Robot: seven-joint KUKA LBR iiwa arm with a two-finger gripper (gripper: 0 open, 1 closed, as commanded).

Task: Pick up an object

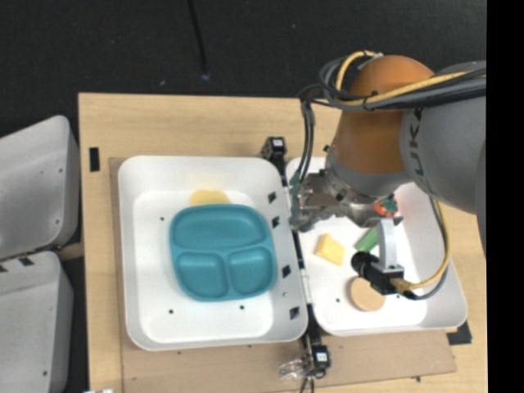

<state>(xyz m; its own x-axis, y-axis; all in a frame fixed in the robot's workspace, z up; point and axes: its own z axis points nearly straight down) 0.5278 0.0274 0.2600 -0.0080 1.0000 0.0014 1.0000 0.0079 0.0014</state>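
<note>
The bench [188, 121] is pale wood and carries two shallow white bins side by side, their inner rims touching at centre. The left bin [143, 318] holds a teal three-compartment plate [221, 248], smooth plastic with rounded corners, lying flat at the bin's middle. A yellow piece [209, 196] pokes out from under the plate's 12 o'clock edge. Open floor rings the plate, widest toward 6 and 9 o'clock.

The right bin [442, 313] is crowded at 12 o'clock by the arm [385, 121], grey with an orange band. Its gripper [315, 207] hangs low at the bin's 10 o'clock corner, close to the shared rim; whether the jaws are apart or together cannot be told. Nothing is seen between them.

Candidate things lie in the right bin: a yellow wedge [331, 250], matte, sharp-edged, near centre; a tan disc [368, 295], flat and round, at 6 o'clock; a green piece [368, 237] just beside the wedge at 3 o'clock. Clear floor remains along the bin's 6 o'clock edge.
</note>
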